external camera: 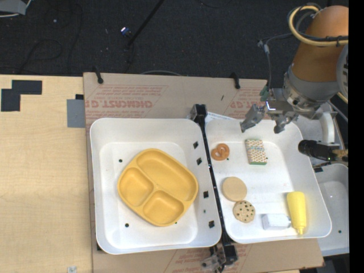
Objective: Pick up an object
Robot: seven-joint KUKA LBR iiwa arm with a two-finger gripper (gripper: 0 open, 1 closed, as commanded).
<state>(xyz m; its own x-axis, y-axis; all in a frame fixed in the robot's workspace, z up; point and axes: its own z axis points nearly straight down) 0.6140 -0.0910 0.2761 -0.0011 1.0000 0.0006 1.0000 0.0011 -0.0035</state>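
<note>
sponge point(256, 151): patterned block, upper middle of right bin, lying flat, nearest item to the gripper, just below and left of it
pretzel point(220, 151): left of sponge, near the divider, apart from it
plain cookie point(234, 188): tan disc, centre-left of right bin, below pretzel
chip cookie point(244, 211): just below plain cookie, edges close or touching, can't tell which
bottle point(297, 211): yellow, lower right of right bin, lying down, cap end toward bottom of frame
white block point(276, 221): small, lower right, just left of bottle's lower end
gripper point(265, 120): upper right of frame, over top edge of right bin; two fingers spread wide, nothing between them, not touching any item
arm point(322, 50): grey with orange band, comes in from upper right corner
right bin point(318, 181): white, holds all six small items
plate point(157, 186): yellow, three compartments, centre of left bin, sitting flat
left bin point(105, 152): white, left of divider, butts against right bin
bench point(40, 169): light wood at frame left, cardboard sheet under bins
</note>
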